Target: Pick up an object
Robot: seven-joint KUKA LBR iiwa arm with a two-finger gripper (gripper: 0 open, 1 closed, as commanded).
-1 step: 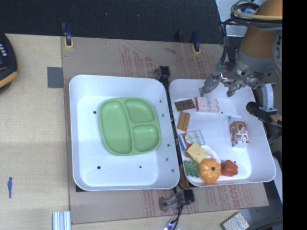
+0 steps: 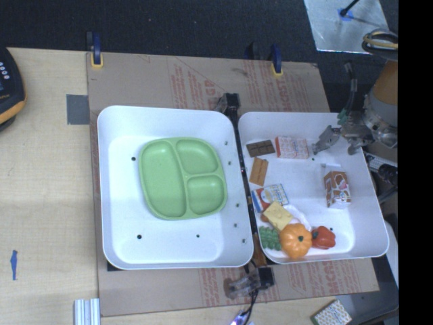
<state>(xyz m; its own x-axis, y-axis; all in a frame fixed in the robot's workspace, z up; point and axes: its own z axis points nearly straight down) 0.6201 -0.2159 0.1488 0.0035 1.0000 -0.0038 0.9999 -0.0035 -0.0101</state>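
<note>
At the far left a dark device with an orange edge (image 2: 8, 87) sits on the pale wooden counter (image 2: 40, 202). A brown cardboard sheet (image 2: 169, 87), held by blue clamps (image 2: 96, 49) at its far edge, carries both bins, likely so they stay put.

The left bin (image 2: 115, 235) holds a green sectioned plate (image 2: 183, 178), lying flat near its middle.

The right bin (image 2: 369, 239) holds the candidates for picking. A brown bar (image 2: 260, 147), an orange-brown block (image 2: 258, 171) and a red-and-white packet (image 2: 291, 147) lie toward the far left part. A blue-edged card (image 2: 273, 195) and a yellow wedge (image 2: 277, 216) sit nearer, with green toy food (image 2: 269, 238), an orange pumpkin (image 2: 296, 241) and a red pepper (image 2: 324, 237) crowded in the near corner. A brown wrapped snack (image 2: 336, 188) lies alone, with free space around it, probably the easiest target.

The gripper (image 2: 344, 139) hovers over the bin's far right part, jaws spread apart and holding nothing, above and just beyond that snack.

Beyond the counter the floor is dark, with a grey sheet (image 2: 338, 15) on it.
</note>
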